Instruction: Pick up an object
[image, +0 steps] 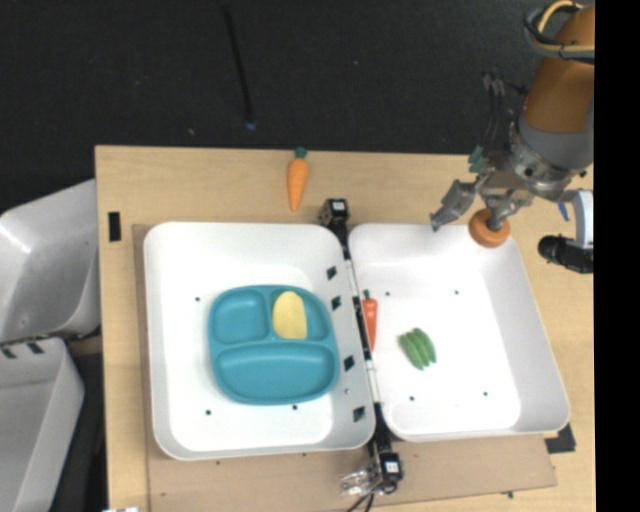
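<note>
Arm reaching in from the right, the tool (478, 212) hanging over the far right corner of the right bin (520, 395), high above its floor

Fingers standing apart: one dark finger splaying out to the left, another sitting just above a small round orange object (488, 232) at the bin's far rim. Nothing is showing between the fingers, so no grasp is being held. Whether the tool is touching that orange piece, I cannot tell

Candidates for the pick:
- green vegetable (419, 348) lying alone on the right bin's floor, well apart from the tool
- small orange-red carrot-like piece (369, 320) lying against the divide between the two bins
- yellow item (290, 315) sitting in the upper right compartment of the blue tray (270, 370), in the left bin (180, 400)
- a carrot (297, 180) lying on the bare worktop (200, 180) beyond the bins

Judging the step: approach phase, target not yet committed, nothing lifted. The orange piece at the rim is nearest, but it is sitting hard at the bin edge, an awkward place to close on. The green vegetable is looking the cleaner choice, with open floor all round it

Next move, as I am reading it, is calling for travelling toward the near left, keeping the fingers spread, lining them across the vegetable's short width, then descending to the floor before closing
</note>
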